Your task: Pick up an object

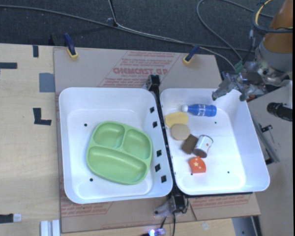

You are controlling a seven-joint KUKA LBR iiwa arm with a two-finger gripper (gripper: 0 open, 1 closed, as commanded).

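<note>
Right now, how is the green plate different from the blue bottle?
The green divided plastic plate is big and flat, alone in the left white bin. The small blue bottle with a white cap lies on its side in the right white bin, among other small items. Both rest in bins.

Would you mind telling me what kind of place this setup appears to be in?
Probably a robotics lab test bench: two white bins clamped on cardboard, a robot arm reaching in, loose cables, and toy items like a green divided plate.
</note>
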